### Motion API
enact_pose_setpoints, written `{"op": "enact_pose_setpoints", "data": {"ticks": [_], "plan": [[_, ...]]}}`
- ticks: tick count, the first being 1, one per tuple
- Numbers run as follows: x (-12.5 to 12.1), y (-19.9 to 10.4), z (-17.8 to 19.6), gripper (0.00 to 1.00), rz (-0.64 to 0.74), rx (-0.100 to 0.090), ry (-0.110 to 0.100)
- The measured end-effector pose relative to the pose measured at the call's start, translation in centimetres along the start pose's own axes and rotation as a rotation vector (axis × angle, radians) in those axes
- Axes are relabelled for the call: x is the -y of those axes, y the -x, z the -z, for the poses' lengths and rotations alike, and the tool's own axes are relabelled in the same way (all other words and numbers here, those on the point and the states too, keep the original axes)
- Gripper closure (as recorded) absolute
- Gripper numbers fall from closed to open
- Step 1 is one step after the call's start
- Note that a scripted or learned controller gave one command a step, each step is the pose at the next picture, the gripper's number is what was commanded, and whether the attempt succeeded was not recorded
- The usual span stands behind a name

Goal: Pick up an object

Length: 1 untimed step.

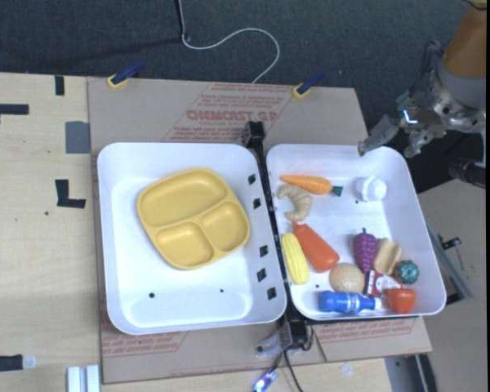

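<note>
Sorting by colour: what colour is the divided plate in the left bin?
Yellow plastic divided plate, camera view.

The arm is cut off by the edge at two o'clock. At five o'clock, the red toy is partly hidden by neighbouring toys.

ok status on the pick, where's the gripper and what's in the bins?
Gripper above right bin's far corner, nothing between fingers. Toy food untouched in right bin: carrot, corn, grapes. Yellow tray in left bin.
</note>
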State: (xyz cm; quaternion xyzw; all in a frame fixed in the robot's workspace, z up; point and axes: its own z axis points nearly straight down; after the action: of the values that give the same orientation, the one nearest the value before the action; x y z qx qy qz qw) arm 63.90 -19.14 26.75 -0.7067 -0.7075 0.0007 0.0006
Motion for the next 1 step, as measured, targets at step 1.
{"op": "enact_pose_setpoints", "data": {"ticks": [1], "plan": [[2.49,-3.51,-17.10,0.00,0.001,-0.006,-0.017]]}}
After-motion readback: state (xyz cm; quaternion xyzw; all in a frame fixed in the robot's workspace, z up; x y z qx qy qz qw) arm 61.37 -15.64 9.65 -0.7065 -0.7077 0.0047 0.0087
